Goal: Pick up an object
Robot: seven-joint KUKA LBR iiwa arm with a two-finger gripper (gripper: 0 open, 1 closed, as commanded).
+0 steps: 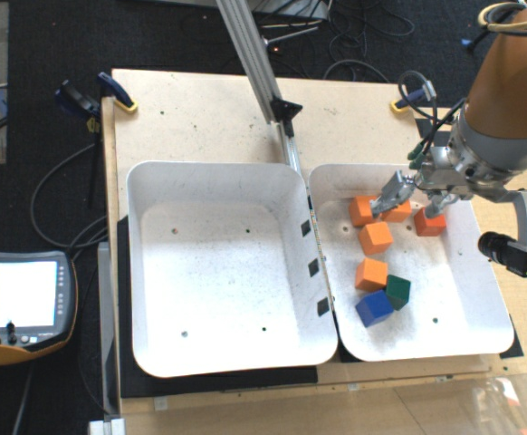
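Nearest the camera in the right bin (481, 333) lies a blue cube (373, 308), touching a dark green cube (397, 290) just behind it. An orange cube (370, 274) sits against both, and another orange cube (376, 237) stands a little farther back. Beyond these, an orange block (363, 210) and a red-orange block (429, 222) flank the end effector (416, 199) — its two fingers are spread apart, one tip down beside each block, and nothing is gripped between them (a further bit of orange shows under the nearer finger, too hidden to make out). The left bin (218, 261) lies alongside, its rim touching the right one's. Both rest on the pale counter (200, 116). Farther back, a slanted metal rail (250, 48) crosses over the counter's edge, with clamps (119, 93) at the rear corners. A pendant (23, 306) sits off the counter at left.
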